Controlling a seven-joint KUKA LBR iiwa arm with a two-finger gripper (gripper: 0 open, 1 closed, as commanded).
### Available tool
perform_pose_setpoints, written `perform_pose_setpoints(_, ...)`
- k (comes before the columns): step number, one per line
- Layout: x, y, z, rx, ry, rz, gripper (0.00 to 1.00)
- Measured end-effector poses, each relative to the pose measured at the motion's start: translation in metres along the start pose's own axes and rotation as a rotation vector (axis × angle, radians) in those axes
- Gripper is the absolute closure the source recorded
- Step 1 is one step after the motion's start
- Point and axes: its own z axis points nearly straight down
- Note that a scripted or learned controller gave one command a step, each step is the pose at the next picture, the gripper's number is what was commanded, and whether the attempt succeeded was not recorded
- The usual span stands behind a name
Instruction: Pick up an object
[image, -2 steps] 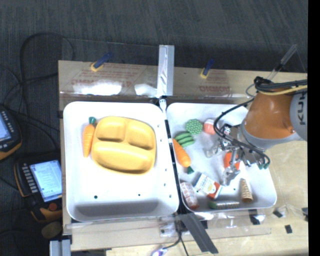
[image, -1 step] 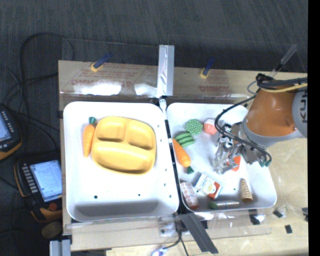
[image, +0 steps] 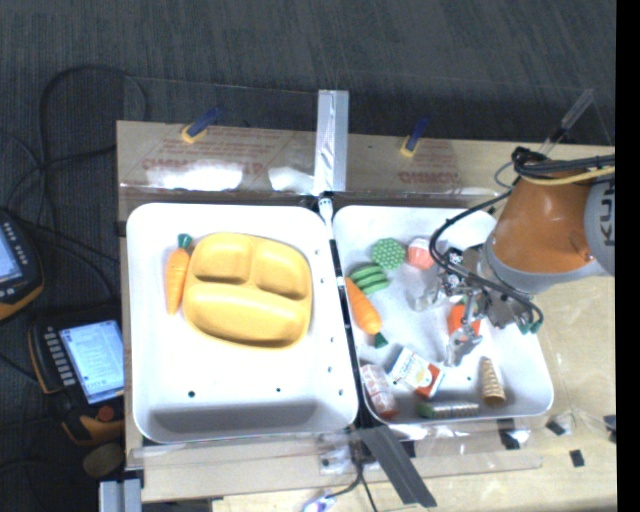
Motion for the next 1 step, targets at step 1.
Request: perform_pose_setpoints(1,-0.0012,-0.0089,0.0109,-0.007,0.005,0.058,0.0)
